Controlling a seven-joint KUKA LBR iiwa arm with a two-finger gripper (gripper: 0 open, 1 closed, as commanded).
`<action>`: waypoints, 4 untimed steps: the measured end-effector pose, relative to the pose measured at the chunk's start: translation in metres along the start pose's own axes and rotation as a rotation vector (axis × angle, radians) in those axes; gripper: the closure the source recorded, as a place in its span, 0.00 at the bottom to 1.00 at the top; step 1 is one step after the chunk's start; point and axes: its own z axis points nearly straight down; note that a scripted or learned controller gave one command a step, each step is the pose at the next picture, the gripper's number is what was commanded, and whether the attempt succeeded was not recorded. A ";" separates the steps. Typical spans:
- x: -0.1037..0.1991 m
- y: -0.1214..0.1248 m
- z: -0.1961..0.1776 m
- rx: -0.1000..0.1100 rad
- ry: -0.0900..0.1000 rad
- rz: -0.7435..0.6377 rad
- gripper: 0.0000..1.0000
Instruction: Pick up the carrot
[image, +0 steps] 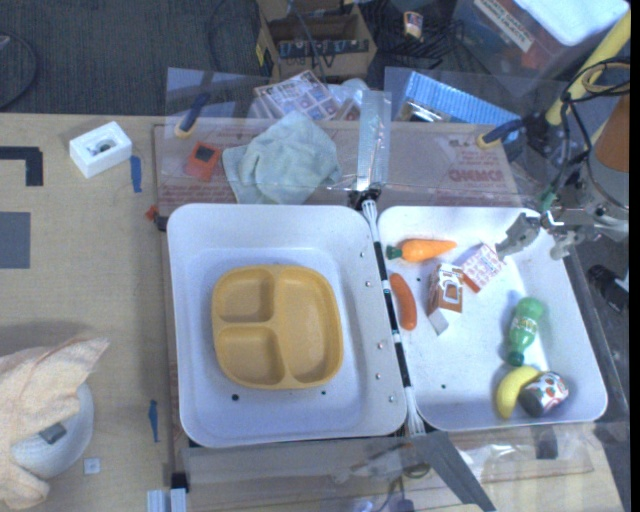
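I'm on the approach: gripper hangs over the right bin's far edge, grip unreadable. Carrot lies near its far-left corner; next I swing across and descend.

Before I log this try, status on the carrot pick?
Claw at right bin's far edge, holding nothing. Carrot lies loose at bin's far left corner. Small carton sits between them.
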 end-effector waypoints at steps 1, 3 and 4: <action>0.059 0.068 0.097 -0.007 -0.004 0.087 0.00; 0.071 0.074 0.113 -0.028 -0.025 -0.152 0.00; 0.075 0.076 0.103 -0.034 -0.018 -0.156 1.00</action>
